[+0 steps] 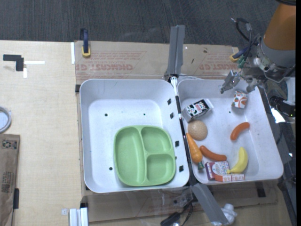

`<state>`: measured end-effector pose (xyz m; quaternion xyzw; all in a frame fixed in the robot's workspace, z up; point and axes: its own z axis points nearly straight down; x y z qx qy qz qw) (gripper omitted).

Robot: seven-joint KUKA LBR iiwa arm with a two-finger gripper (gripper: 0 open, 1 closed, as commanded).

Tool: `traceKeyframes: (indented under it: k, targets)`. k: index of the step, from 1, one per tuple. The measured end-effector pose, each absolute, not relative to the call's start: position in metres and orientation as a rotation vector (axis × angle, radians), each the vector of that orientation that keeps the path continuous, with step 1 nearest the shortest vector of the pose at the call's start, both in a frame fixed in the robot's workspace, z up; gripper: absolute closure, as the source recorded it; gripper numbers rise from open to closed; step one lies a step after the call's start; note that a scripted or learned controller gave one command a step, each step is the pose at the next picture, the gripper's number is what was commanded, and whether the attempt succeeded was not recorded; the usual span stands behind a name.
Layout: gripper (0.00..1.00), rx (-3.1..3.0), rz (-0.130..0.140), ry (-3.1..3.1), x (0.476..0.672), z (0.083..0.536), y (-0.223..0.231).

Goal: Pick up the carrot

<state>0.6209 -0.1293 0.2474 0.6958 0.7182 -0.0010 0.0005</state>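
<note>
still far off, the gripper (233, 81) hovers at the right bin's (268, 126) far edge, jaws seemingly spread and pinching nothing; the carrot (193, 149) hugs the left wall between egg (198, 130) and sausage (213, 153); fingers may snag either neighbour

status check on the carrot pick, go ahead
Gripper above right bin's far edge, holding nothing. Carrot lies against the bin's left wall, untouched. Egg and sausage crowd it.
</note>
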Motion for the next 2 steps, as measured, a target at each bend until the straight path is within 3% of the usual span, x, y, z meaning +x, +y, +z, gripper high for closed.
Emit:
traceKeyframes:
  k: [1,2]
  targets:
    - [0.00,2.111,-0.004,2.330,0.556,0.187,-0.132]
    - [0.00,2.368,-0.003,2.069,0.477,0.170,-0.197]
